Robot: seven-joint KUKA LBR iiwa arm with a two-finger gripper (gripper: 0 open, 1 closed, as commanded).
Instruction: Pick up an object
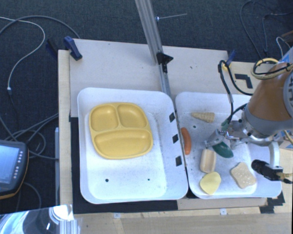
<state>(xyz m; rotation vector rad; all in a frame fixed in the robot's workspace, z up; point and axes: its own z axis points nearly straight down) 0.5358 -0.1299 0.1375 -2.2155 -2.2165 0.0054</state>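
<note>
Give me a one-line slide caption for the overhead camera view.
KUKA arm's gripper over a green object in the right bin, amid toy foods; yellow divided plate in the left bin.

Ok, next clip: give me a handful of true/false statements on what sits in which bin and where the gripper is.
1. The yellow divided plate lies in the left bin. True.
2. The orange sausage-shaped toy lies on the plate. False: it lies in the right bin, near the wall next to the left bin.
3. The gripper is over the right bin, close to a dark green item. True.
4. The right bin holds one object. False: it also holds a cone-shaped piece, a pale block, a yellow piece and a cracker-like piece.
5. The plate's compartments hold toys. False: they show bare yellow.
</note>
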